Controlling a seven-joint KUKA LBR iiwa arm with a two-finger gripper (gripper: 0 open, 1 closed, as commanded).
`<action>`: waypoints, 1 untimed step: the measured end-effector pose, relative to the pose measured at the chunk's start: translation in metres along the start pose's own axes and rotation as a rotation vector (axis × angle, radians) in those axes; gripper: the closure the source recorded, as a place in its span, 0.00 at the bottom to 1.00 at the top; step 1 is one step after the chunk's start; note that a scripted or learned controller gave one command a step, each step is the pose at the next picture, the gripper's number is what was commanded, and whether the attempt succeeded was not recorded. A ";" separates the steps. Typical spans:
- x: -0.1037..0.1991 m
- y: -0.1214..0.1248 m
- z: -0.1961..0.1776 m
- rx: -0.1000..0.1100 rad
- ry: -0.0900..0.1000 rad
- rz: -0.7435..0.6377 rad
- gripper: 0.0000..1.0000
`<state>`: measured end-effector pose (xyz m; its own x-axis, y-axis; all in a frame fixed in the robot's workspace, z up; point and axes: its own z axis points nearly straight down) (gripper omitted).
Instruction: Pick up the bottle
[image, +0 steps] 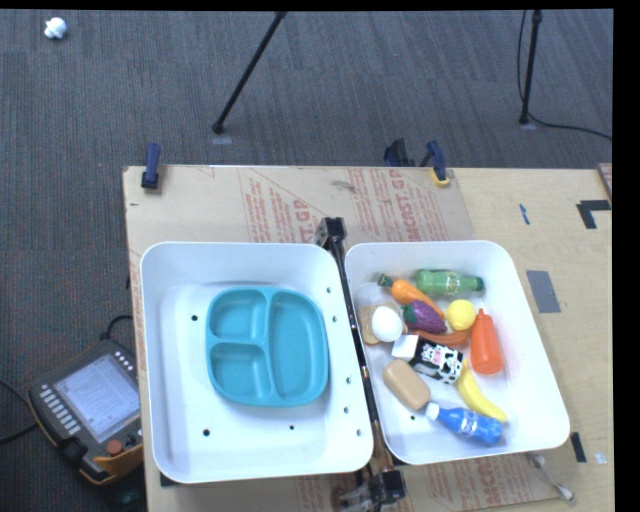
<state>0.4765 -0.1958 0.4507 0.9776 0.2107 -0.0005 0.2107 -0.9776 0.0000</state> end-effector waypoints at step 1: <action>0.003 -0.011 -0.017 -0.002 0.003 -0.003 1.00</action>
<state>0.4771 -0.1847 0.4682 0.9770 0.2131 0.0026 0.2131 -0.9770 0.0020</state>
